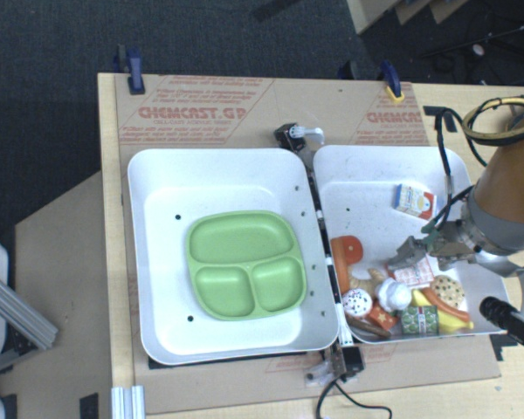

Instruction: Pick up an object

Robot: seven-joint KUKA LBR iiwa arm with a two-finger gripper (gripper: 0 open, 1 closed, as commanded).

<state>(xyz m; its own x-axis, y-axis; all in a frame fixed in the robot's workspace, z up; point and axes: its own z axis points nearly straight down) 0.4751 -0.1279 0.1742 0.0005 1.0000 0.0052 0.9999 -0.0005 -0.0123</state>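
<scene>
- Two white bins side by side on the bench: left bin (148, 234), right bin (367, 168).
- Left bin holds one green divided plate (244, 264), three compartments, lying flat in the middle; looks like the drop-off side, nothing on it.
- Right bin holds the pickable stuff, mostly heaped in the near corner, likely slid or dumped there.
- One small carton (415, 200) sits apart from the pile, toward the far side of that bin.
- One red-orange piece (348, 251) lies by the divider wall between the bins.
- One white dotted ball (358, 302), one plain white round item (396, 297), one round cookie (448, 290), one green packet (418, 321), one yellow piece (454, 322); others overlap, exact total unclear.
- Gripper (417, 253) hangs low over the pile's far edge, arm coming in from the right; probably lining up on a pile item.
- Open or closed: cannot tell, too dark and blurred.
- Nothing visibly lifted; the pick looks not yet done.
</scene>
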